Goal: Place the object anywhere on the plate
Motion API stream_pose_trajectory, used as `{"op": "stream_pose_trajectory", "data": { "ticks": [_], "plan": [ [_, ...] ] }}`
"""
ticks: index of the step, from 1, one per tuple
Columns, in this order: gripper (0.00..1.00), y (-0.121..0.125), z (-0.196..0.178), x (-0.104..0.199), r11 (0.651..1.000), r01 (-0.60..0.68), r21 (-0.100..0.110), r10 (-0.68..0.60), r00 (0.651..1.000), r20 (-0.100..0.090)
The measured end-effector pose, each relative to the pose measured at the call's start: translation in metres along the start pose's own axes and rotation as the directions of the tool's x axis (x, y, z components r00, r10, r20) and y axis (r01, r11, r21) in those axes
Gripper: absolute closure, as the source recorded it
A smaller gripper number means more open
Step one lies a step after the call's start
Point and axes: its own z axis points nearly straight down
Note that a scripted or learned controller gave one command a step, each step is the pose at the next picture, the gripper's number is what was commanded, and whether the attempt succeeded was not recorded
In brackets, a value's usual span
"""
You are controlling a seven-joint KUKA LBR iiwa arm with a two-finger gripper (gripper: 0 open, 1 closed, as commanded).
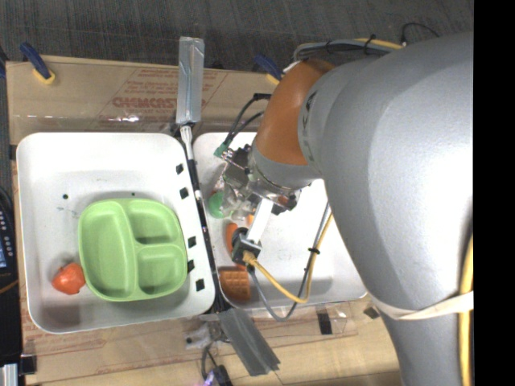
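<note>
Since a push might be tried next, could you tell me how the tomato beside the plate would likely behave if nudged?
The tomato looks round and smooth, so it would probably roll rather than slide. It sits close to the green plate and the left bin's wall, which would likely stop it soon. It looks small, so probably light.

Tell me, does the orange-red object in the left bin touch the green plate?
Touching. In the camera view, the orange-red object lies against the lower-left rim of the green plate, with no gap visible between them.
</note>
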Motion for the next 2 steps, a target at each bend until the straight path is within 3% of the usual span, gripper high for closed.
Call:
{"op": "stream_pose_trajectory", "data": {
  "ticks": [1, 2],
  "plan": [
    [1.0, 0.078, -0.001, 0.089, 0.96, 0.279, -0.003, -0.279, 0.96, 0.001],
    [1.0, -0.018, 0.015, 0.188, 0.963, 0.268, 0.001, -0.268, 0.963, 0.002]
  ]
}}
